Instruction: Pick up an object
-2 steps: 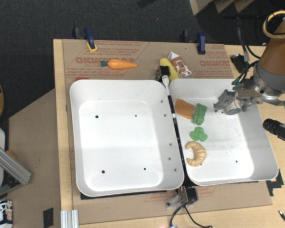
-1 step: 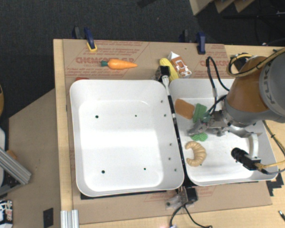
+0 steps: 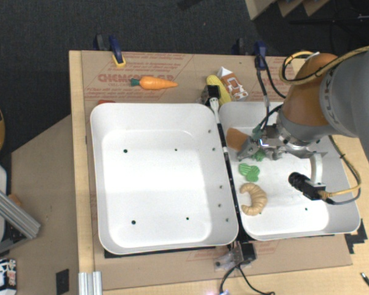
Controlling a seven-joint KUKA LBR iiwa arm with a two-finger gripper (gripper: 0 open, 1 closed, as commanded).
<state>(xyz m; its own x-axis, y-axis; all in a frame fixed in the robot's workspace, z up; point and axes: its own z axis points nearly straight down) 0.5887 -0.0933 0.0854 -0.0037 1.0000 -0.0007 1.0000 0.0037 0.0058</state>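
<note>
A cardboard-topped bench (image 3: 80,165) is being bordered by dark carpet (image 3: 37,17). The gripper (image 3: 257,150) is being hung near the right bin's (image 3: 338,223) left wall, its state untellable, above a green object (image 3: 249,172) and croissant (image 3: 254,200).

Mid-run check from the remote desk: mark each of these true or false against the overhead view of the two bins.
1. The orange toy carrot lies on the cardboard board behind the bins. True.
2. The tan croissant-shaped toy lies in the left white bin. False: it lies in the right white bin.
3. The green leafy toy lies just behind the croissant. True.
4. The gripper hangs over the left white bin. False: it is over the right bin, near the divide.
5. The carrot is green. False: orange body, green only at its stem end.
</note>
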